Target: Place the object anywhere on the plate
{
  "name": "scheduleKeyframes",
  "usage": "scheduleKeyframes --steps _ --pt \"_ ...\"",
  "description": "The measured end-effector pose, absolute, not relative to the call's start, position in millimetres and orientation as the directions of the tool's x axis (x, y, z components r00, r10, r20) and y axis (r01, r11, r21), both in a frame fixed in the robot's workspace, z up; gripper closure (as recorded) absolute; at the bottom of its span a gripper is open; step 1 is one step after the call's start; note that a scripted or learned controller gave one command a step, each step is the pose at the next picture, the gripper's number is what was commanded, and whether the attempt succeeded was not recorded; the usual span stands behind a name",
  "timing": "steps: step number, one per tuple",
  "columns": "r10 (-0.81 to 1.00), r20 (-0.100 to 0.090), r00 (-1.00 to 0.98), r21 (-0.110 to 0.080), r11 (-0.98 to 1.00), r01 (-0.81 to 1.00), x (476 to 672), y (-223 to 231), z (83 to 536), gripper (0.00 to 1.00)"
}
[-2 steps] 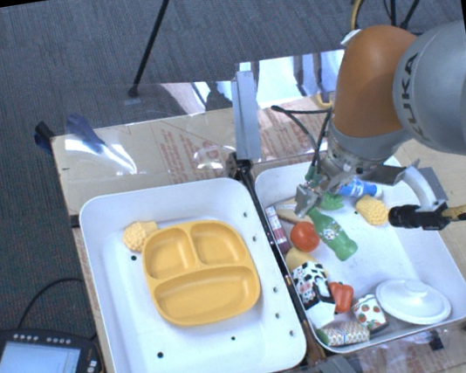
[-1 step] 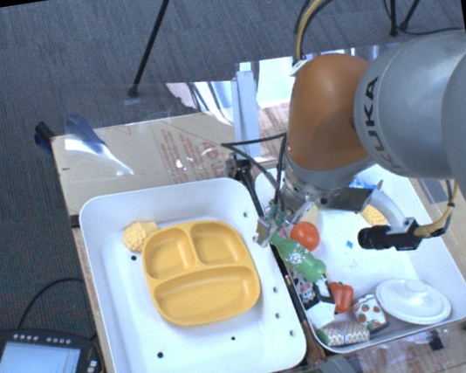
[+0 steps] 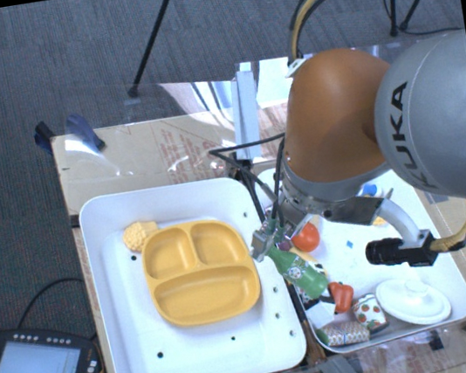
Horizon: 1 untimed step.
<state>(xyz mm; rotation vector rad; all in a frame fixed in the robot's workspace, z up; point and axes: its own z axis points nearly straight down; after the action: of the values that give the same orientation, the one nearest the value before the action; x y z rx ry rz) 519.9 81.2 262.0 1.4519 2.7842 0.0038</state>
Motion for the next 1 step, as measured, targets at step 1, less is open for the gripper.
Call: scheduleKeyframes --steps 1 --pt "0.709 0.001 -0.705 -0.001 0.705 0.709 506.9 132.1 306.8 1.00"
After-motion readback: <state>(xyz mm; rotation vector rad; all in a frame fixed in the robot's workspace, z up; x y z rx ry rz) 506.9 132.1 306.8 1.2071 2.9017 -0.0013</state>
